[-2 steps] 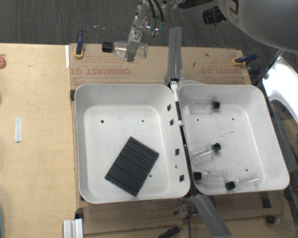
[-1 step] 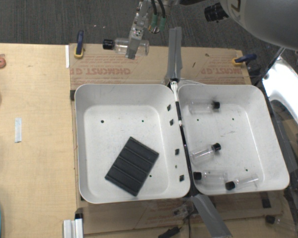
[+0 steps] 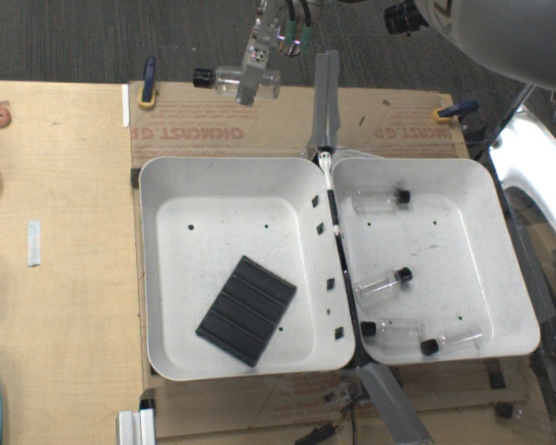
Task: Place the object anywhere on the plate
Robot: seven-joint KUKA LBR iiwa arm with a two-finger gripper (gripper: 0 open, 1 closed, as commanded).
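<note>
A clear vial (image 3: 224,81) with a black cap hangs crosswise high above the cardboard behind the left bin. My gripper (image 3: 249,87) is shut on it, and the cap end sticks out to the left of the fingers. The plate (image 3: 247,310), a black ribbed rectangle, lies tilted on the floor of the left bin (image 3: 167,248), towards its front. The gripper and vial are well behind and above the plate.
The right bin (image 3: 473,239) holds several clear vials with black caps, one near the back (image 3: 382,199), one in the middle (image 3: 387,284) and others along the front (image 3: 426,341). A grey divider post (image 3: 325,100) stands between the bins at the back. Clamps hold the cardboard's rear corners.
</note>
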